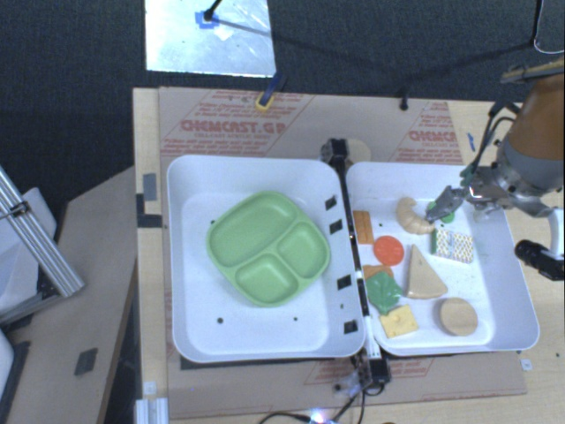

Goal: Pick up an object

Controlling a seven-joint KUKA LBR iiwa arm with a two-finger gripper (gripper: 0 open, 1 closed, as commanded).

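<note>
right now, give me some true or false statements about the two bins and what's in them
1. The green three-compartment plastic plate lies in the left white bin. True.
2. The round orange-red disc sits on the green plate. False: it lies in the right white bin, apart from the plate.
3. The gripper is over the right bin, close to the pale curved crescent piece. True.
4. The tan triangular wedge lies in the left bin. False: it is in the right bin, beside the orange-red disc.
5. The round tan disc is in the right bin, toward its near edge. True.
</note>
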